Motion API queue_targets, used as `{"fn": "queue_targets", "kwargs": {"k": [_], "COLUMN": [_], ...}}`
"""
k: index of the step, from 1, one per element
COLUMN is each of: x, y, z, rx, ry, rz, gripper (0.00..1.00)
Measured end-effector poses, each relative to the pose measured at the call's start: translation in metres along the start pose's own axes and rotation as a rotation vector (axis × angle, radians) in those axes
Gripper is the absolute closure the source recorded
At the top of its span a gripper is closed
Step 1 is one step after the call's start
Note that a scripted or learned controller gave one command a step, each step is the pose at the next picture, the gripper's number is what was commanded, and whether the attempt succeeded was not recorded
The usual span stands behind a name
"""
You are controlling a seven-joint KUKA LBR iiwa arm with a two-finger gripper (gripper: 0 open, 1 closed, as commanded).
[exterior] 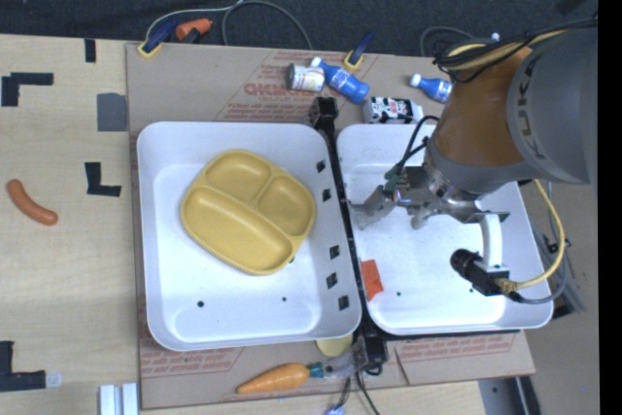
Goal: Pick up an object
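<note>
Grey two-finger gripper [374,207] sits low over the right shallow white bin [437,301]; finger spacing cannot be told.

Your arm [544,112] comes in from the right of the camera view, its grey casing bulking large at the upper right and the orange band [486,117] curving just below it toward the wrist. The wrist points down and to the left. Your gripper [374,206] reaches out leftward from it, low and slanted, and a dark cable loops along the wrist's near side.
</note>
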State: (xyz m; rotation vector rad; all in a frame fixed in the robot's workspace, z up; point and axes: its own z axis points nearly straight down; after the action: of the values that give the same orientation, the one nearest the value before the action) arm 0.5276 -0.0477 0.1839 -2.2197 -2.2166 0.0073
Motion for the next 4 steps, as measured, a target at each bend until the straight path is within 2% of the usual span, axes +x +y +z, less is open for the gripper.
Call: {"fn": "queue_targets", "kwargs": {"k": [1, 2, 3, 4], "x": [-0.053, -0.029, 0.013, -0.063], "y": [-0.037, 0.025, 0.054, 0.078], "z": [0.065, -0.004, 0.0, 0.063], "rx": [0.004, -0.015, -0.007, -0.001], "ry": [-0.001, -0.001, 0.001, -0.004], "rz": [0.005, -0.006, -0.007, 0.004], "gripper": [0.0, 0.0, 0.0, 0.0]}}
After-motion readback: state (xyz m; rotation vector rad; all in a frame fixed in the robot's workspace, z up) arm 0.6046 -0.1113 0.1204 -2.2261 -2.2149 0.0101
